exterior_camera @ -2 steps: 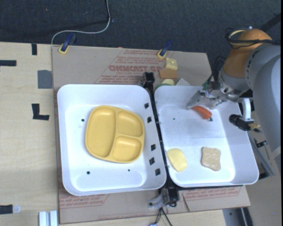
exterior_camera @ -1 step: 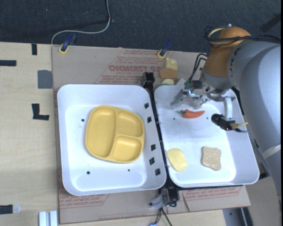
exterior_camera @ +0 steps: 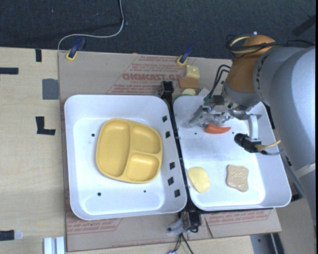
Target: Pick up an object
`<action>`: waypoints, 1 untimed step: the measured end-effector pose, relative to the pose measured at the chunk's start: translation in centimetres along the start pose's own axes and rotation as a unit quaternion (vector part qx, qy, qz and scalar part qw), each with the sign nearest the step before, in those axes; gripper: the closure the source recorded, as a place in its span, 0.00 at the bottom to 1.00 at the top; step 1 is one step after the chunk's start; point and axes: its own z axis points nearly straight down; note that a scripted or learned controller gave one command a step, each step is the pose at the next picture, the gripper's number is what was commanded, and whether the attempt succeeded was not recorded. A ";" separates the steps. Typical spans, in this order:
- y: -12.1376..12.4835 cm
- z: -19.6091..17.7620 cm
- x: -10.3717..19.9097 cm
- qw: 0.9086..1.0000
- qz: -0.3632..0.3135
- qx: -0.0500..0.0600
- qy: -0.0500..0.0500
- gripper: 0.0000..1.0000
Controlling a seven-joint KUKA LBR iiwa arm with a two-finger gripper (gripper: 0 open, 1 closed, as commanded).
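My gripper (exterior_camera: 209, 115) is low over the far part of the right bin (exterior_camera: 275, 194), reaching in from the right. A small red-orange object (exterior_camera: 218, 128) lies on the bin floor right beneath and just in front of the gripper; I cannot tell whether it is touched. Nearer the front of the same bin lie a pale yellow piece (exterior_camera: 199, 179) and a tan, bread-like piece (exterior_camera: 237, 177). A yellow divided plate (exterior_camera: 129, 151) rests in the left bin (exterior_camera: 79, 194).
The arm's grey body and orange band (exterior_camera: 244, 73) cover the right bin's far right corner. A black fitting with a cable (exterior_camera: 247, 142) hangs over the bin's right side. Small brown and yellow blocks (exterior_camera: 190, 77) sit behind the bins on the cardboard.
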 end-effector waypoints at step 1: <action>0.1 -1.0 0.0 1.000 0.000 0.000 0.000 1.00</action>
